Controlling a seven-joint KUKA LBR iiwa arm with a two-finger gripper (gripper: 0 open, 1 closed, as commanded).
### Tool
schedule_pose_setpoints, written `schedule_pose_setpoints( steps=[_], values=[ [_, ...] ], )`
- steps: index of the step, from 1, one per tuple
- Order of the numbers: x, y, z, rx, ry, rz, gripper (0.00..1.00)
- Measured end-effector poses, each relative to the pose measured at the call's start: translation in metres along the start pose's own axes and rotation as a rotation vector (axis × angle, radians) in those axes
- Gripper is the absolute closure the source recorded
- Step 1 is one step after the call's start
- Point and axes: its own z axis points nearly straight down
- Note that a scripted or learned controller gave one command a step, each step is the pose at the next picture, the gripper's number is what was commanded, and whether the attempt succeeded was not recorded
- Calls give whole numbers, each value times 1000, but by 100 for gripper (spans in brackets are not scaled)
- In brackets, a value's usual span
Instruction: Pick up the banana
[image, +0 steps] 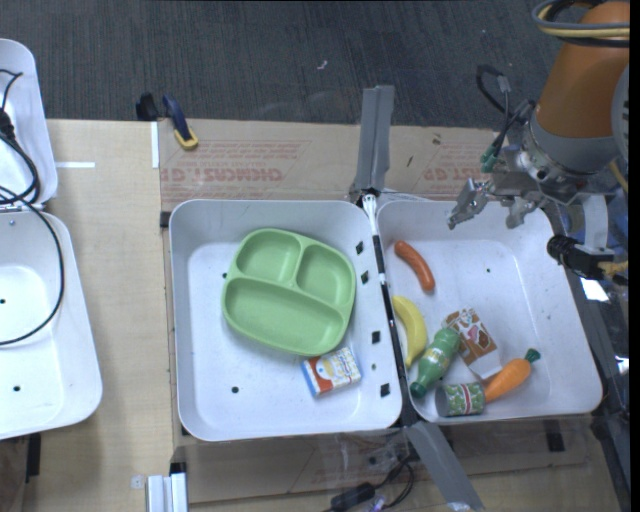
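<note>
The yellow banana (410, 328) lies against the left wall of the right bin (560, 330), its lower end close to a green bottle (435, 362). My gripper (490, 214) hangs over the far edge of the right bin, well behind and to the right of the banana. Its two fingers stand apart, open, with nothing between them. The grey arm with the orange band rises to the upper right.
In the right bin lie an orange sausage (414, 265), a brown packet (472, 335), a carrot (512, 375) and a small can (460, 398). The left bin (200, 330) holds a green divided plate (290, 290) and a small box (331, 371).
</note>
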Motion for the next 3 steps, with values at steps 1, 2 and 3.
schedule_pose_setpoints(
  steps=[1, 2, 3],
  values=[
    [24, 31, -30, -2, -2, 289, 0],
    [72, -24, -47, 1, -2, 344, 0],
    [64, -68, 66, 1, -1, 176, 0]
  ],
)
